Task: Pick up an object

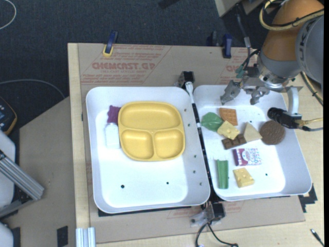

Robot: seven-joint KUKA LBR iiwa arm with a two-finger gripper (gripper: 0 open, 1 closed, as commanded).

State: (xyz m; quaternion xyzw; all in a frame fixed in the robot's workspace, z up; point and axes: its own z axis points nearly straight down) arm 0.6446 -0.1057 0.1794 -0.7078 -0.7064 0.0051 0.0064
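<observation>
Brown board [128, 60] reads "CHEMCAST GP". Green stick [222, 173] lies lengthwise near-to-far in right bin [293, 174]. Gripper [243, 92] fingers apart, empty.

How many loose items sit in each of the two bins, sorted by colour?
Left bin:
Yellow: 1, divided tray
Purple: 1
White: 1

Right bin:
Green: 2
Yellow: 2
Orange-tan: 1
Cream: 1
Brown: 2
Purple-and-white packet: 1

Total: 12
</observation>
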